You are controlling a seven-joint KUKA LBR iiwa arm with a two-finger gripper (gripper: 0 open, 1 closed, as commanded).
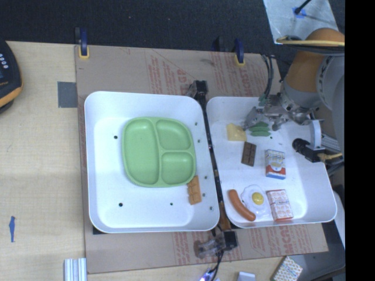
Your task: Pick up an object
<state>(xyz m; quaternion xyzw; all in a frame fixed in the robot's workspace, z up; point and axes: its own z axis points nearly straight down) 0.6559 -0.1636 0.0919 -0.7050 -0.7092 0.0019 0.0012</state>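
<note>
The gripper (263, 120) was seen low over the far corner of the right white bin (319, 212), beside a small green item (258, 131) and a yellow cheese wedge (236, 133); how the jaws stood could not be told. A square, centred descent onto the green item was judged best, the wedge being left untouched.

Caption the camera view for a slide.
Gripper low over the right bin near a cheese wedge.
</note>
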